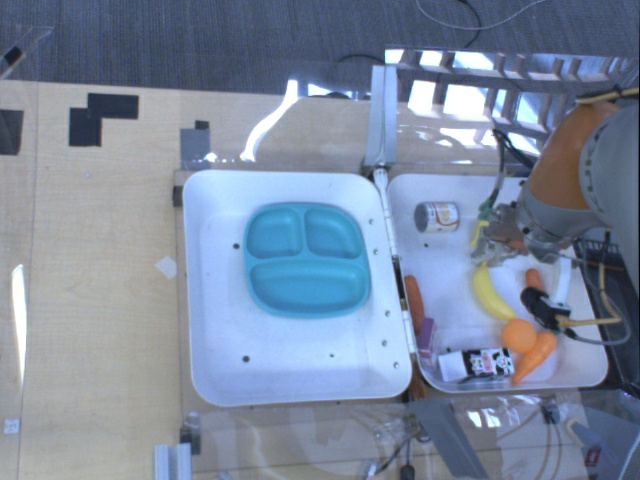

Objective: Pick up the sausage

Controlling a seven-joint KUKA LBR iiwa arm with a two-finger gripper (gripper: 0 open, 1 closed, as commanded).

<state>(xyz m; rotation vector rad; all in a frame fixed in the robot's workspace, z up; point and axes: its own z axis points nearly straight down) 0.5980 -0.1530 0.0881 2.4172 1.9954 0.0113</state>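
overhead, slanted (both bins [290, 193] seen)

The arm [590, 168] hides the claw and runs off-frame.

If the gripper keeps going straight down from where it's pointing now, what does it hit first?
Probably the banana: the gripper hangs just above its upper end in the right bin. The sausage lies off to the left by the bin wall. Depth is hard to judge.
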